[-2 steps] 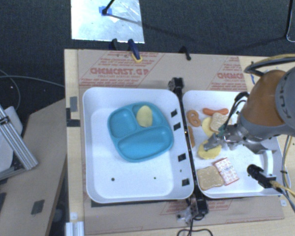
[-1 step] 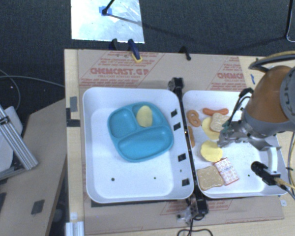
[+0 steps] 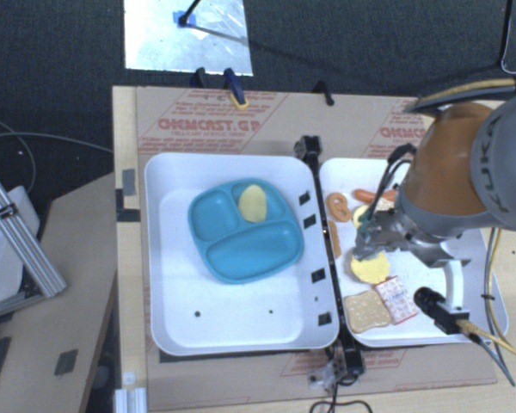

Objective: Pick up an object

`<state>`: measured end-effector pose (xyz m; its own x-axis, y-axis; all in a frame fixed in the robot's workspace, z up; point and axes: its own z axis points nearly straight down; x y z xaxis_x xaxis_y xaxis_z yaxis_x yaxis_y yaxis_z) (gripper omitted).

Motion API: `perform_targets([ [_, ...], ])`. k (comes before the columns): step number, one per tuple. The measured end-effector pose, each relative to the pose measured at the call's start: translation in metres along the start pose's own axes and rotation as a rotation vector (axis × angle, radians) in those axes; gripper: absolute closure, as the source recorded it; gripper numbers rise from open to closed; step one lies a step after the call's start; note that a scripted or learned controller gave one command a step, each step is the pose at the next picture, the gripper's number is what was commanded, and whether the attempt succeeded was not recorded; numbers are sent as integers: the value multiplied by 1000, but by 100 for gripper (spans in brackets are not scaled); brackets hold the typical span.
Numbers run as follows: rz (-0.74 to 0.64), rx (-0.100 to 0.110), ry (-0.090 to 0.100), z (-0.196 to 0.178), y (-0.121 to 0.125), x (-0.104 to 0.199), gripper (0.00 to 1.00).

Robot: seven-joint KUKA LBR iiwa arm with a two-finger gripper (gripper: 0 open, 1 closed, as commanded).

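Arm (image 3: 451, 175): grey w/ orange band, comes in from the right edge, bends down over the right bin.
Gripper (image 3: 367, 246): low in the right bin (image 3: 342, 175), left-centre of its floor, just above the yellow disc.
Gripper state: can't tell if open or closed at this angle; can't tell if it has hold of anything.
Yellow disc (image 3: 371, 270): flat on the right bin floor, left-centre. Its top edge is under or touching the gripper tip; can't tell which.
Toast slice (image 3: 366, 311): near the front-left corner of the right bin, just in front of the disc.
Red-white packet (image 3: 395, 298): beside the toast on its right, at the front edge, tilted.
Pretzel (image 3: 336, 205): back-left part of the right bin, near the left wall.
Orange piece (image 3: 365, 194): just right of the pretzel, toward the back edge; partly hidden by the wrist.
Orange stick (image 3: 334, 240): lies along the left wall of the right bin, in front of the pretzel.
Left bin (image 3: 174, 312): holds the blue divided plate (image 3: 241, 252) at about its centre.
Pale yellow food piece (image 3: 253, 202): in the plate's back-right compartment.
Cardboard sheet (image 3: 206, 126): under both bins, red print showing at the back edge.
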<state>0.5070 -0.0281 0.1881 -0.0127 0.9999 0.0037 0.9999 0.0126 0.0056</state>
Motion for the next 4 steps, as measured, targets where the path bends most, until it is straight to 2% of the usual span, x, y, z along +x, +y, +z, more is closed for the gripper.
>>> perform_targets([
  [1, -1, 4, 1, -6, -7, 87, 100],
  [2, 2, -2, 1, -74, -17, 137, 100],
  [3, 8, -12, 0, -203, 7, 129, 100],
  [4, 14, 2, -5, -184, 78, 106, 100],
])
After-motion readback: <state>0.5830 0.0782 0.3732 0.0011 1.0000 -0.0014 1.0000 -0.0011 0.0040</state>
